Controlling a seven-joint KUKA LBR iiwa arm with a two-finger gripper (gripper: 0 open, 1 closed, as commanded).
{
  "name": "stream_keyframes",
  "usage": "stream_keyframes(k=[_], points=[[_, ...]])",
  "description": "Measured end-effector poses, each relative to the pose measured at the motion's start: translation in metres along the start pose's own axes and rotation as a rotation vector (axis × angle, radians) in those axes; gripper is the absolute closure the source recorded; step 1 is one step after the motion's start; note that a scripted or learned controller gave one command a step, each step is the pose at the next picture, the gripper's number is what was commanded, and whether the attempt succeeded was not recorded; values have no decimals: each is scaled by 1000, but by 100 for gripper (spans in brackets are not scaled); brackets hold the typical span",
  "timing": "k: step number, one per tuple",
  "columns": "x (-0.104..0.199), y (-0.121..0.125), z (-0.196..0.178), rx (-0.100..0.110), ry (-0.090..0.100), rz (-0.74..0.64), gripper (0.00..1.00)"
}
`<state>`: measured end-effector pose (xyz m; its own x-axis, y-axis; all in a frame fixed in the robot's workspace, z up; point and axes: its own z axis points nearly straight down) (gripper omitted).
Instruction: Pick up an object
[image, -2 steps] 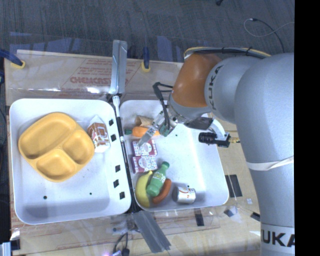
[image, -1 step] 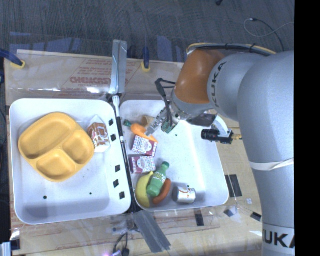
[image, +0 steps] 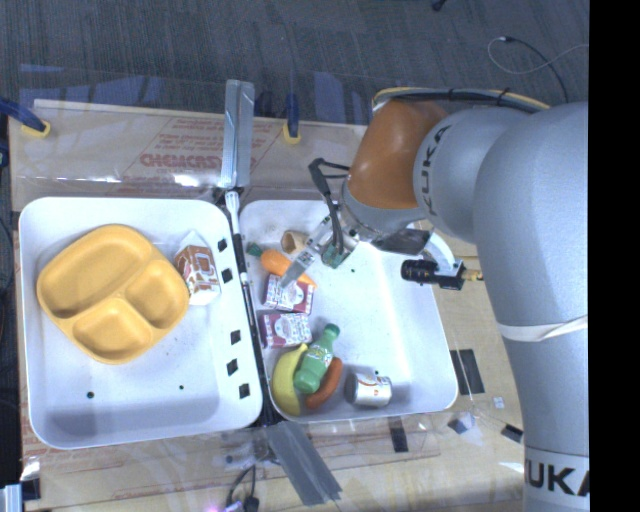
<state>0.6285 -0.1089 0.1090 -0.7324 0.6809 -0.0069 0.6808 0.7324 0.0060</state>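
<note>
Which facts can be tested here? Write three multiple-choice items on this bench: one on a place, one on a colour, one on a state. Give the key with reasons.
1. Where does the yellow three-compartment plastic tray lie?
A. left white bin
B. right white bin
C. on the bench outside the bins

2. What colour is the small plastic bottle lying across the yellow banana?
A. blue
B. green
C. white

3. How does the small silver metal can sit?
A. upright
B. on its side
C. stacked on the tray

Key: 1 A, the tray rests inside the left white bin. 2 B, its body is green with a white label. 3 B, the can lies on its side on the floor of the right white bin, beside the banana.
</note>
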Motion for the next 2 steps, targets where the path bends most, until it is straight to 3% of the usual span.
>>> stream_keyframes(k=[1,2], points=[[-8,15,10,11,2,49,0],[-8,16,0,10,1,43,100]])
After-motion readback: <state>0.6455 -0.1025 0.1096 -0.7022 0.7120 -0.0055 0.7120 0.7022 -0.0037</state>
